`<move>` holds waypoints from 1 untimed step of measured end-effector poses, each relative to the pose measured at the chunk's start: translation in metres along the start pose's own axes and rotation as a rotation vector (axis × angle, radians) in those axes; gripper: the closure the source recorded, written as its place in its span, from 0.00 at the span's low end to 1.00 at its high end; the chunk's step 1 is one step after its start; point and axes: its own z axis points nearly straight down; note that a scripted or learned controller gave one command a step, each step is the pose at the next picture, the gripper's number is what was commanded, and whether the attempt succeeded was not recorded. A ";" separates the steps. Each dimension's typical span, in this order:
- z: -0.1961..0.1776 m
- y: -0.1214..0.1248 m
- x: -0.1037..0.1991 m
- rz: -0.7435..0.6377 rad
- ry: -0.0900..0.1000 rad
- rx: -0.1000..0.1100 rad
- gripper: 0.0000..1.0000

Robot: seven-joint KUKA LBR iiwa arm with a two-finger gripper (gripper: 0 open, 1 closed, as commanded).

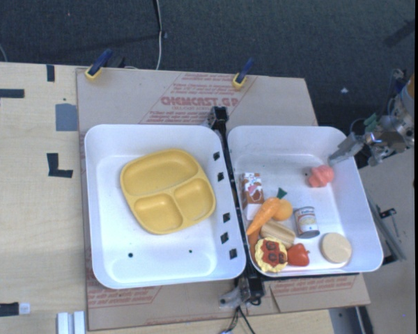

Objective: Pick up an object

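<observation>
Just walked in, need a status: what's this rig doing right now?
Pick attempt, nothing grasped yet. The gripper hangs over the right bin's far right edge, near the pink toy. Carrot, can and the other toy food sit untouched in that bin. The left bin holds a yellow tray.

Two white bins [97, 186], one yellow tray [167, 190], eight toy foods [292, 225]
</observation>
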 end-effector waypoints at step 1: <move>0.141 0.067 -0.010 -0.003 0.000 0.003 0.00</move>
